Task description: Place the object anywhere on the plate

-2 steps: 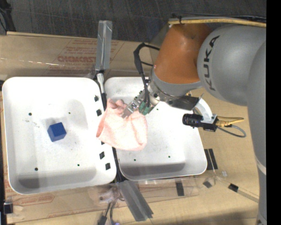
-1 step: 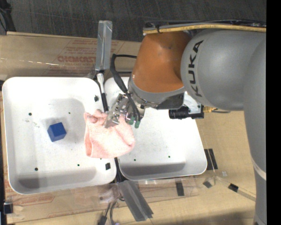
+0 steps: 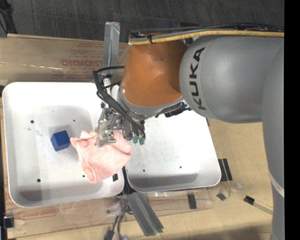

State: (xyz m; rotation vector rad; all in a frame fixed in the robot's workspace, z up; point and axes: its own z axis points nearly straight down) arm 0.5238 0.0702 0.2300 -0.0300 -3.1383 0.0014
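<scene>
A pink cloth (image 3: 102, 156) lies crumpled at the right side of the left bin (image 3: 20, 134), its right edge draped onto the rim between the two bins. A small blue cube (image 3: 60, 140) sits on the left bin's floor, just left of the cloth. My gripper (image 3: 112, 131) hangs over the cloth's upper right corner, right at the divide between the bins, and its metal end meets the fabric there. The orange band and grey wrist above hide most of the gripper's body.
The right bin (image 3: 190, 154) lies under the arm, which covers its back half. A grey post (image 3: 111, 44) stands behind the bins on a cardboard sheet (image 3: 50, 59). Tape strips and a grey bracket (image 3: 145, 214) lie by the front edge.
</scene>
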